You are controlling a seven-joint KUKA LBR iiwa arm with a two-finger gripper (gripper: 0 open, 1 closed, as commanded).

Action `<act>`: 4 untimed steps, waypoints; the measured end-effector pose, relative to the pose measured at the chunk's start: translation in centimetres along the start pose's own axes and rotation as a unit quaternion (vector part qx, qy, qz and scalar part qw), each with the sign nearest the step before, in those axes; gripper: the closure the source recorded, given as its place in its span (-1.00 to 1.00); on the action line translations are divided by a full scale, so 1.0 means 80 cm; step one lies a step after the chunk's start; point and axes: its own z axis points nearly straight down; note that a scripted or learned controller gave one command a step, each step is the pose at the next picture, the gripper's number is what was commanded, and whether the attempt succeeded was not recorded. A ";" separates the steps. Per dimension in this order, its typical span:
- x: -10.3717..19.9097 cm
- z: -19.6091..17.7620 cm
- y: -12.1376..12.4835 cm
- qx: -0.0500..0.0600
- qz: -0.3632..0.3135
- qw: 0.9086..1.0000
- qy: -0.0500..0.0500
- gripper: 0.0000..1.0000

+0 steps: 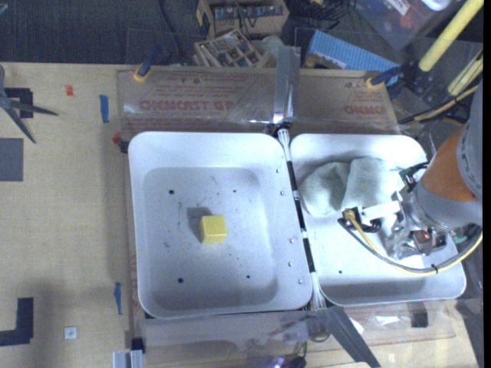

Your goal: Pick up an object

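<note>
A small yellow block (214, 229) lies near the middle of the left bin (153, 159). A crumpled pale cloth (341, 182) rests in the upper left part of the right bin (345, 278). My gripper (400, 241) is low over the right half of the right bin, just right of and below the cloth, with cables looping around it. The grey wrist with its orange band (449, 182) hides the fingers from above.
A metal divider (295, 205) runs between the two bins. Cardboard and a clear panel (207, 106) stand behind them. A yellow pole (453, 25) and clutter sit at the back right. Bare bench surface lies left of the bins.
</note>
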 end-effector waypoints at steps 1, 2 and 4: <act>-0.051 -0.039 0.056 0.003 0.000 1.000 -0.003 1.00; -0.052 -0.121 0.069 0.003 -0.002 1.000 -0.003 1.00; 0.007 -0.137 -0.227 0.003 -0.004 1.000 -0.002 1.00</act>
